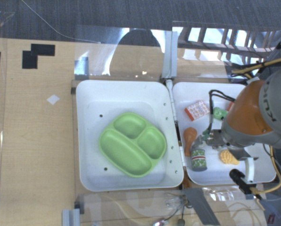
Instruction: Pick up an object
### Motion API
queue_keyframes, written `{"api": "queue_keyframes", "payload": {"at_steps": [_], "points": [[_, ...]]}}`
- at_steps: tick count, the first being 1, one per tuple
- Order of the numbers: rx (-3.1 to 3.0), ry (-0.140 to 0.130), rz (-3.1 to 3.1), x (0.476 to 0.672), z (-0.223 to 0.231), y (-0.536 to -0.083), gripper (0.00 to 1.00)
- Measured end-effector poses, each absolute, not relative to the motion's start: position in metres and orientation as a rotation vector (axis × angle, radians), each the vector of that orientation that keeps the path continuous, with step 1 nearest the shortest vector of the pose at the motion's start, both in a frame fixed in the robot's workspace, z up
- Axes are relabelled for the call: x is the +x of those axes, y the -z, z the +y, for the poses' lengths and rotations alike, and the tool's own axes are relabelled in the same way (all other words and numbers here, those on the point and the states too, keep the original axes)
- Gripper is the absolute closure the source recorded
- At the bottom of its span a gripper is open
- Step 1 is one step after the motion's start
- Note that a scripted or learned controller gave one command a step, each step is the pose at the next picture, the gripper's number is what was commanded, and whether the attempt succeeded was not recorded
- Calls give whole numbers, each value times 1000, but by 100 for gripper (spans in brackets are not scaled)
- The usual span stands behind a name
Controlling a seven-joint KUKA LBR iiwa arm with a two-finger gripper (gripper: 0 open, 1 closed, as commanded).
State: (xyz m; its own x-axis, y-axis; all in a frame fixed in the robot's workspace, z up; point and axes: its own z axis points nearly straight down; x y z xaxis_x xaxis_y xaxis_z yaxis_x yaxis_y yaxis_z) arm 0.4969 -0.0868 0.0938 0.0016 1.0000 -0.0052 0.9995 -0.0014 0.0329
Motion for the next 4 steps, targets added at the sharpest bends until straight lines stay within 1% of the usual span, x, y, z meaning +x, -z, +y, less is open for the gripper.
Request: {"api": "queue_keyframes", "payload": {"at_steps": [3, 4], "points": [[2203, -29, 2201, 497, -86, -94, 0], [2200, -40, 2214, 500, -81, -104, 100]]}}
